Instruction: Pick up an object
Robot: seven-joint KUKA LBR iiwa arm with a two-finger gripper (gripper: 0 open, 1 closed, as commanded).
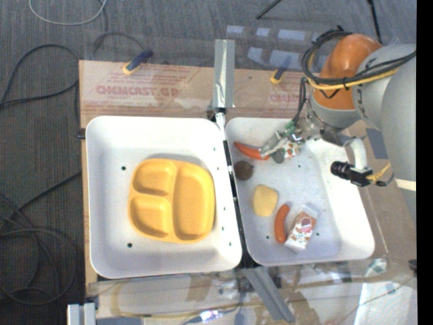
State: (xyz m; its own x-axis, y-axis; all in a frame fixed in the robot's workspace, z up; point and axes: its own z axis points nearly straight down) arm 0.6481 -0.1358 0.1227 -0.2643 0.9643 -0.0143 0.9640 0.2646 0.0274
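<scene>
My gripper (279, 145) reaches down into the back of the right bin (338, 208), its tip just right of an orange-red chili-shaped piece (246, 151) that lies near the bin's back left corner. A small patterned white and red bit shows at the gripper's tip, and I cannot tell what it is. A dark brown ball (243, 170) sits at the bin's left wall. Toward the front lie a pale yellow lump (265, 200), a red sausage (281, 223) and a small white and red carton (302, 230).
The left bin (108, 147) holds a yellow divided tray (174, 198). The arm's orange band (346, 63) and grey body (406, 120) hang over the right bin's back right corner. A black fitting (348, 170) juts over that bin's right side.
</scene>
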